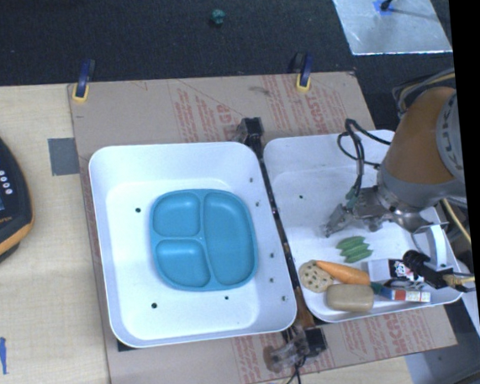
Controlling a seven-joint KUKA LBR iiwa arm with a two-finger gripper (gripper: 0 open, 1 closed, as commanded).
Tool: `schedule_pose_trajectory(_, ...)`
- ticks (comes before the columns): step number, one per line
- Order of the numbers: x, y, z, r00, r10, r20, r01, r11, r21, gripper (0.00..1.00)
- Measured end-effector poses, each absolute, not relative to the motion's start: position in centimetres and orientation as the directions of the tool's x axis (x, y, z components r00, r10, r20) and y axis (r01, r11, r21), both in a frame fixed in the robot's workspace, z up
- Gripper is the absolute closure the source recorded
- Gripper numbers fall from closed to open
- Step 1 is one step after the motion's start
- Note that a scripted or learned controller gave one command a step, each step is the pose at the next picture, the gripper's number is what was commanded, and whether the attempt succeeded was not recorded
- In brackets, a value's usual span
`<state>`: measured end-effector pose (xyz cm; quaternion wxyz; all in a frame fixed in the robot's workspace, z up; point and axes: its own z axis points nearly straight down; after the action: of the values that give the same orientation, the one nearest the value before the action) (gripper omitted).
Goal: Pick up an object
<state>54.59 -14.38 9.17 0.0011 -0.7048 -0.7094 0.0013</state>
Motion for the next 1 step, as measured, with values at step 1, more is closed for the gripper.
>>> schedule_pose_trajectory(1, 47.56, -19.53, 11.57, -0.002, 1.000, 0.000, 1.000, 0.002, -0.003, 0.00)
